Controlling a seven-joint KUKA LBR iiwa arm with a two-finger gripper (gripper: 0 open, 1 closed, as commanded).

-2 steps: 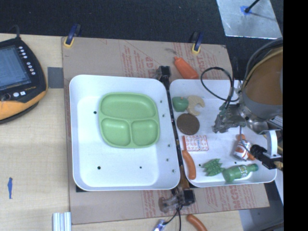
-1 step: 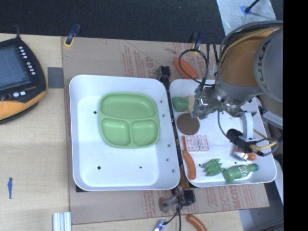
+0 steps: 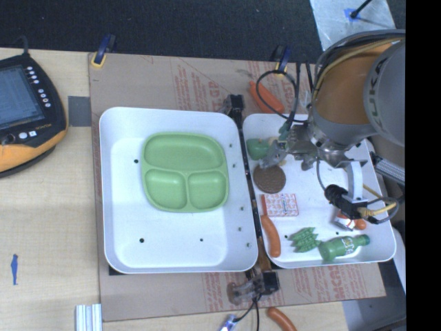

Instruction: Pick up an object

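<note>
The grey arm with its orange band fills the upper right of the frame, reaching down over the right bin; its gripper sits low at that bin's upper left, and whether it is wide or narrow cannot be told from this angle; just left of it lies a small green object, near or touching; directly below rests a brown disc; lower still a red-patterned card; along the bin's left wall an orange sausage-shaped piece; toward the lower right a green spiky toy beside a green bottle; the left bin holds a green divided plate near its centre; a teach pendant lies at far left
</note>
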